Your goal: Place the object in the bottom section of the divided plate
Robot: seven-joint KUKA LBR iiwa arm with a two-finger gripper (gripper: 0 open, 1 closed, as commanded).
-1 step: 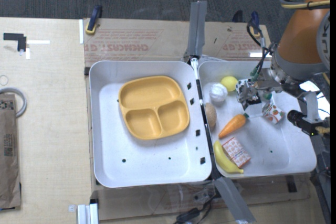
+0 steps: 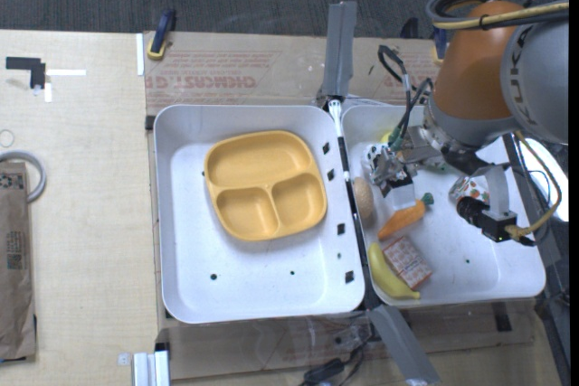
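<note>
The gripper [image 2: 387, 165] hangs low over the right bin [image 2: 516, 280], near that bin's left wall and towards its far edge, and nothing can be made out between its tips; whether the pincer stands wide or narrow I cannot tell, because the wrist and cables crowd it from above. The likely candidates for the object lie close by along the right bin's left side: a carrot [image 2: 403, 219] just in front of the gripper, a small tan rounded item [image 2: 364, 199] against the left wall, and, at the near-left corner, a banana [image 2: 387, 277] with a small printed box [image 2: 407, 258] resting on it. The yellow divided plate [image 2: 265, 185] sits in the middle of the left bin [image 2: 181, 285], its two smaller sections on the side nearer the bin's front edge. The step in hand appears to be the pick. To do it well, the arm should settle on one item clear of its neighbours; the carrot looks the freest. The fingers should straddle its narrow width, not its length, and descend straight so the box and banana are not nudged. The lift must clear the wall between the bins before carrying across.
</note>
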